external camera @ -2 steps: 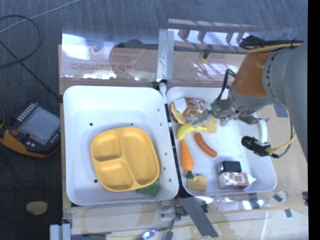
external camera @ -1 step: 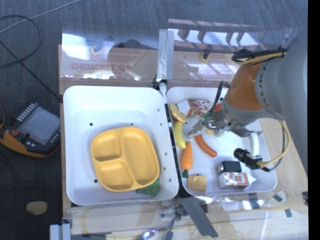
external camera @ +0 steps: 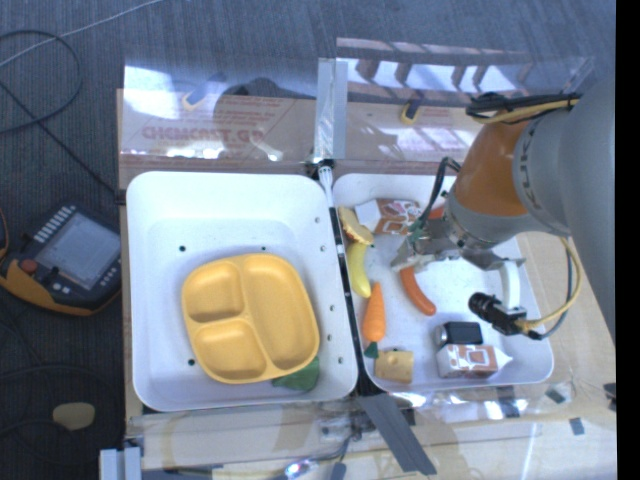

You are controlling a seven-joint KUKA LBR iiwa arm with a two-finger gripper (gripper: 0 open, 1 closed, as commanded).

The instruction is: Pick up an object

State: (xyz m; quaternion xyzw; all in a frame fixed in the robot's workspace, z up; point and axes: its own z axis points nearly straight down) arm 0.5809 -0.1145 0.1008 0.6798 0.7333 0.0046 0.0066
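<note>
From above, my hand [external camera: 418,251] hangs over the right bin [external camera: 535,368], and I can't tell whether it's clenched. Just beside it lies the red sausage [external camera: 418,290]: light, probably stiff and slick, so I'd pinch across its middle.

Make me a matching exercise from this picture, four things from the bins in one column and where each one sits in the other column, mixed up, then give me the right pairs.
Things:
1. yellow divided plate
2. banana
3. carrot
4. small carton

Places:
A. near corner of the right bin, by the arm's side
B. in the left bin, over something green
C. along the right bin's left wall, far end
D. right bin, just nearer the camera than the banana

Pairs: 1-B, 2-C, 3-D, 4-A
</note>
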